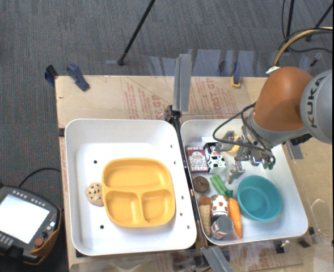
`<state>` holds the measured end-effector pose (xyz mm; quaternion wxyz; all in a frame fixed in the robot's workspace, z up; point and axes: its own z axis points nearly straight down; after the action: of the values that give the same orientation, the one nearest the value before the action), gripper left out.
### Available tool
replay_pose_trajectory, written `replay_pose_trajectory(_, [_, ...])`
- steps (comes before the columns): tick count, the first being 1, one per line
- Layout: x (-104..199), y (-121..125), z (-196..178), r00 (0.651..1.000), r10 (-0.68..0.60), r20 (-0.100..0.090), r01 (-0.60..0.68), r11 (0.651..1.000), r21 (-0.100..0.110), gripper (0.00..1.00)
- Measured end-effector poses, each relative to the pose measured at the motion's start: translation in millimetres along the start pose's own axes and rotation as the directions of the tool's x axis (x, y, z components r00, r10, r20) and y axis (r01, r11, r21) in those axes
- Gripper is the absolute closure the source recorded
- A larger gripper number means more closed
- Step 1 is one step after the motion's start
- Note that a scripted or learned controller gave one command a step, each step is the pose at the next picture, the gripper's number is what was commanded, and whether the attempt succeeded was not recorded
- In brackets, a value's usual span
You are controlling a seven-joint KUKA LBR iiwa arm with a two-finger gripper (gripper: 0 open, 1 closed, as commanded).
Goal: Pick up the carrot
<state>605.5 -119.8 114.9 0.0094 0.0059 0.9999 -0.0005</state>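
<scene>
On the far left of the floor sits a control tablet [16, 222] with a bright screen. Next comes the left bin [79, 135]. A chocolate chip cookie [94, 194] lies in it, touching the edge of a yellow tray [138, 191] with three parts.

Then comes the right bin [294, 180], and it is crowded. Near its left wall there is a small pink box [197, 158], a cow-spotted carton [215, 158], a brown round cookie [201, 184] and an ice cream cone [204, 211]. A little tin can [221, 226] sits near the front.

The carrot [235, 216] is here too. It lies flat near the front of the right bin. Its green top points to the back and its thin tip points to the front. The can is touching it on one side and the teal bowl [259, 197] is just beside it on the other.

The gripper [235, 171] hangs above the back of this bin, near the carrot's green top, and it holds nothing. I cannot tell if it is spread or squeezed together.

To do this well, I think the arm should move toward the front until it is right over the fat orange middle. The squeeze should go across the carrot, not along it. There is little room, so it should come straight down and slowly, or it may bump the can or the bowl.
</scene>
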Motion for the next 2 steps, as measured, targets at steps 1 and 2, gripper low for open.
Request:
replay_pose_trajectory(1, [32,1,6,1.000,-0.031,0.001,0.031,1.000,0.000,0.00])
replay_pose_trajectory(2, [100,-11,23,1.000,0.026,-0.014,-0.026,1.000,-0.001,0.00])
